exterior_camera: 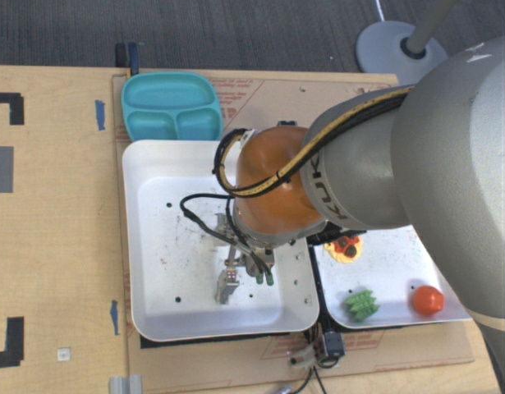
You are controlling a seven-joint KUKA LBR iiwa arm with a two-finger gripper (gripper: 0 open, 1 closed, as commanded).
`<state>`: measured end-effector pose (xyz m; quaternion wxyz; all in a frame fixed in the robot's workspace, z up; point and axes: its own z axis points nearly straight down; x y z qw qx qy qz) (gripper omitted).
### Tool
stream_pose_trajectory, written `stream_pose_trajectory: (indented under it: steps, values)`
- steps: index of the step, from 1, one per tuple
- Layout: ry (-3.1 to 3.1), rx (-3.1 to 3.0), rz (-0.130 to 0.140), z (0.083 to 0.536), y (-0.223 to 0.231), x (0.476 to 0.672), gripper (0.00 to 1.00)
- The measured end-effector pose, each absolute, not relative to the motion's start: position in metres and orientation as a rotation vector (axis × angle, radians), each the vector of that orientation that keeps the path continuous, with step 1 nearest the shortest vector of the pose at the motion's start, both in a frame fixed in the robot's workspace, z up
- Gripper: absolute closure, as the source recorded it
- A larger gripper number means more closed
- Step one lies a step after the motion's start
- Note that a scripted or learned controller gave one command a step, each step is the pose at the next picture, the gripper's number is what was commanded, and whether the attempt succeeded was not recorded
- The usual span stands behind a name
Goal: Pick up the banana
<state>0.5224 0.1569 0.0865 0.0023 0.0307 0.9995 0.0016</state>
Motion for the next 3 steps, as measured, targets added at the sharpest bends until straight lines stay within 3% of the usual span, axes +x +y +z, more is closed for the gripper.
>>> stream_pose_trajectory:
  steps: [1, 2, 3]
  values:
    - [3.135, -0.003, 0.008, 0.087, 0.227, 0.545, 0.0]
    - [3.135, -0.002, 0.011, 0.098, 0.227, 0.545, 1.0]
    - [3.099, -0.439, 0.003, 0.088, 0.224, 0.488, 1.0]
